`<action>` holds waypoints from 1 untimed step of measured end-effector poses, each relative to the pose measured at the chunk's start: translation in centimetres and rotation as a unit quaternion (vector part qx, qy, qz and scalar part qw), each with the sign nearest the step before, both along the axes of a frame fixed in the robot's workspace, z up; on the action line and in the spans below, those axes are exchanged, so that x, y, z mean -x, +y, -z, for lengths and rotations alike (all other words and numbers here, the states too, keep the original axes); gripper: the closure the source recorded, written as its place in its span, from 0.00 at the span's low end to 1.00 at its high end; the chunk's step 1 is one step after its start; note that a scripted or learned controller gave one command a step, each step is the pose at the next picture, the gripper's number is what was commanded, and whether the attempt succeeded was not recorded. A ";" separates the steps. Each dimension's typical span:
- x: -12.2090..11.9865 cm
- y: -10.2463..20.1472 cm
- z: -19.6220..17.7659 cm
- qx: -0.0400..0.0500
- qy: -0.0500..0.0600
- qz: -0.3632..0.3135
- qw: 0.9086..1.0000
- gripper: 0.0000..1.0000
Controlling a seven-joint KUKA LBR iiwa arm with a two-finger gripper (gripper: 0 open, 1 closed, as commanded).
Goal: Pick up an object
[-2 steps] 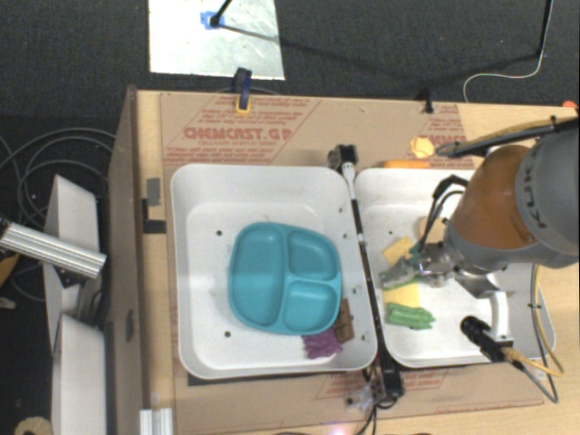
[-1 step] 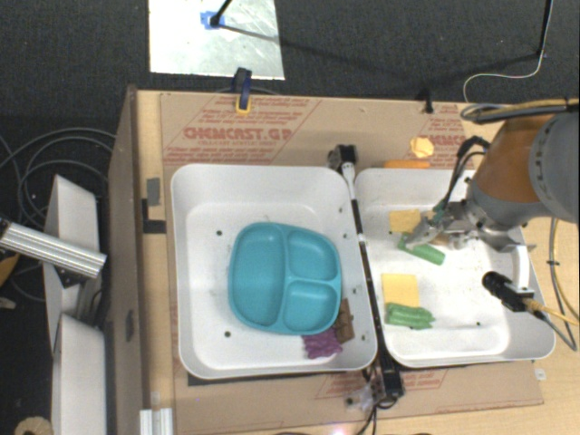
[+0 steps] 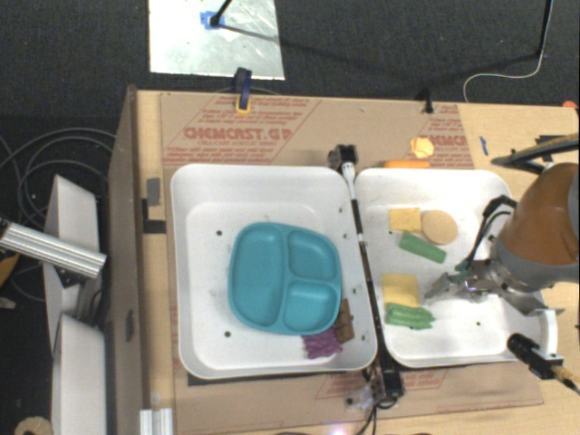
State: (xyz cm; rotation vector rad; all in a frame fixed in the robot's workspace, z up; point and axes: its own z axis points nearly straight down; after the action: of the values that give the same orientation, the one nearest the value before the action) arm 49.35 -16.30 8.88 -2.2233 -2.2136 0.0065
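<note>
Cardboard (image 3: 272, 125) printed "CHEMCAST GP" covers the desk under 2 bins; my pincer (image 3: 446, 286) hangs spread apart beside the right bin's (image 3: 471, 347) yellow block (image 3: 400, 289).

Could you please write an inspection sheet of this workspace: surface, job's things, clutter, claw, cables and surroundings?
Surface: bench with printed brown board, bearing left bin and right bin side by side.
Job's things: in right bin, yellow block, tan round piece, green bar, yellow square, green bumpy piece.
Clutter: in left bin, teal divided plate; purple piece and brown piece at its lower right edge.
Claw: claw low over right bin, beside yellow square; whether open or shut cannot be told.
Cables: white cable on floor at upper right; dark cables at left.
Surroundings: dark floor, shiny sheet beyond bench.
</note>
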 end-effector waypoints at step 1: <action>-7.5 3.7 -1.9 0.000 -0.007 -0.007 1.000 0.00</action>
State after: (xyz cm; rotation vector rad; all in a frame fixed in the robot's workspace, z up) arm 56.81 -12.59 10.80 -2.2149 -2.2365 -0.0101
